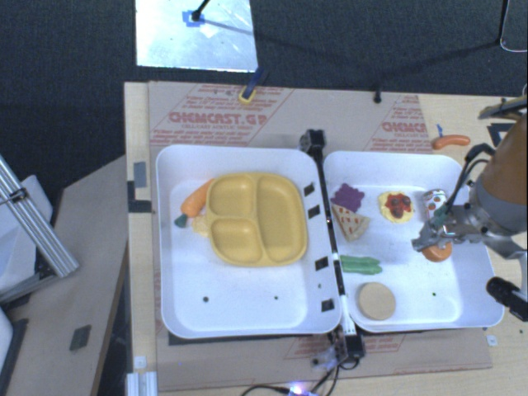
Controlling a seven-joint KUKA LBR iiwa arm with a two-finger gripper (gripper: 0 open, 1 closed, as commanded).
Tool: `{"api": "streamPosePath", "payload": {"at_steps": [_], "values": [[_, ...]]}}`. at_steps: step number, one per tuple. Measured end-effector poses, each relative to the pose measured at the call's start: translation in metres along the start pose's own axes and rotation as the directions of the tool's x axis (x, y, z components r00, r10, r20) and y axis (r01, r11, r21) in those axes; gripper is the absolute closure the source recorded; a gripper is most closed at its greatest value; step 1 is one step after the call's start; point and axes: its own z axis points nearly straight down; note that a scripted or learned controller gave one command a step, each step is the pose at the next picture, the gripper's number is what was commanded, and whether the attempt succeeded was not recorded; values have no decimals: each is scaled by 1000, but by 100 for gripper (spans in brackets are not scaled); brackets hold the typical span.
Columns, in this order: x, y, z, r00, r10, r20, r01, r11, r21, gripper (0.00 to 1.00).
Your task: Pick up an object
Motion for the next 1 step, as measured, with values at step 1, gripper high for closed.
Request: {"api": "streamPosePath", "payload": {"at_steps": [1], "values": [[0, 2, -35, 1000, 0, 0, 0, 1000, 1, 100]]}}
